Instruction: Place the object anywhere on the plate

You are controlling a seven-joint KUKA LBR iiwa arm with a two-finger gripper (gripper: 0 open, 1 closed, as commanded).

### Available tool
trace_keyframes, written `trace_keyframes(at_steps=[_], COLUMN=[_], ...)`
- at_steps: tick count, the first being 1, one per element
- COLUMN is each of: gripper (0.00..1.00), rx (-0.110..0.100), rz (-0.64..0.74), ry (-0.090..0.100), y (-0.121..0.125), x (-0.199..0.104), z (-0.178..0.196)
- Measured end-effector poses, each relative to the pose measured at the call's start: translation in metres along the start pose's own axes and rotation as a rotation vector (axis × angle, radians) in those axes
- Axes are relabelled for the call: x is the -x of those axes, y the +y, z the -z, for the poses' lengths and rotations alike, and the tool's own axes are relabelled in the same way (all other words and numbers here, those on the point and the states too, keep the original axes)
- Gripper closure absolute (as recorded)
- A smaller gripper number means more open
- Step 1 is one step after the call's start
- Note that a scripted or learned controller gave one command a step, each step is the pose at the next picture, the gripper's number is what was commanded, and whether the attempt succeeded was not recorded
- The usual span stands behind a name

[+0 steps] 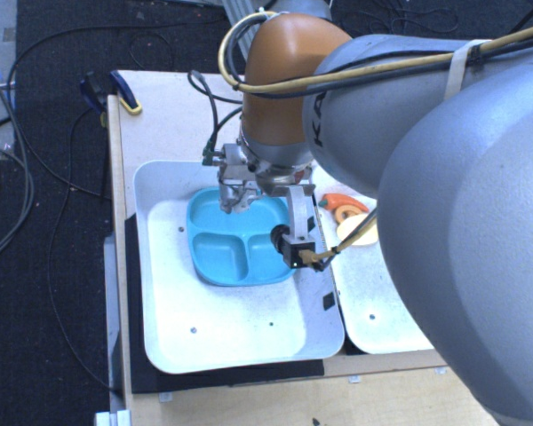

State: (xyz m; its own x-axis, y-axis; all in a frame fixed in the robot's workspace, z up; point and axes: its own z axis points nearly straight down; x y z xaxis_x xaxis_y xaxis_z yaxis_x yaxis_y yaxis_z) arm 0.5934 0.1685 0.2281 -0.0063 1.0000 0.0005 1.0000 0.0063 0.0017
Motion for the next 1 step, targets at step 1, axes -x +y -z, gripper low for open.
trace_keyframes(at_steps=[1], gripper=[0.00], rx=[-0.001], rz=[-0.003], ry=[-0.001], y=[0.0001], x=[0.0023], z=[-0.0001])
